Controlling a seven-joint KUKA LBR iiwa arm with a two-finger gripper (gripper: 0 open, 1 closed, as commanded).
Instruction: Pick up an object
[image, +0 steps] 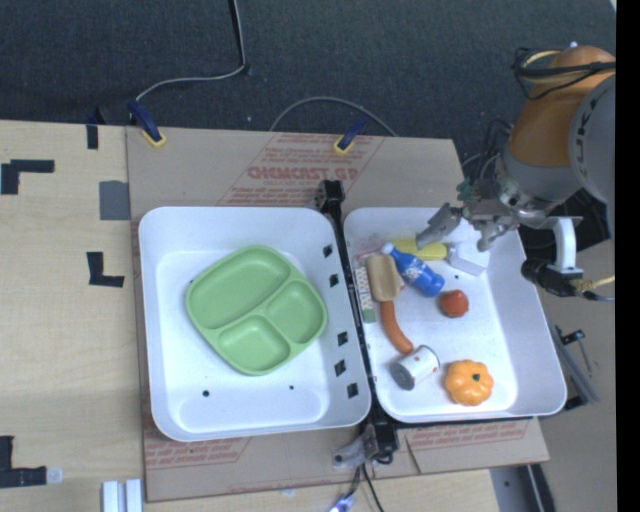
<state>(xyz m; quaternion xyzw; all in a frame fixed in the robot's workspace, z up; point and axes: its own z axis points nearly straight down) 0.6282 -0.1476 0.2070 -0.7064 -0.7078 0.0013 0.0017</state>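
The grey arm with its orange band reaches in from the right, and its two-finger gripper (462, 232) hangs over the upper part of the right-hand shallow white bin (528, 345), fingers spread apart with nothing between them. Crowded just under and beside it are a yellow oblong piece (421, 250), a small white block (468, 263) and a blue bottle with a white cap (414, 272), the bottle lying at a slant with the yellow piece touching its upper end. Left of the bottle a tan bread-like piece (382, 277) lies against a small printed card (361, 287) at the bin's left wall; the card's print is too small to read. Below them an orange sausage-shaped toy (394, 327) runs down toward a small grey-and-white cylinder (414, 366) lying on its side. A small red ball (454, 303) sits apart in the middle, and an orange toy pumpkin (468, 382) rests near the bin's lower right corner. The left-hand shallow white bin (170, 380) holds a light green plastic plate with three compartments (256, 309), set at a tilt. Both bins stand on a brown cardboard sheet (215, 168) printed with red lettering I cannot make out, held by blue-and-yellow clamps (146, 123).
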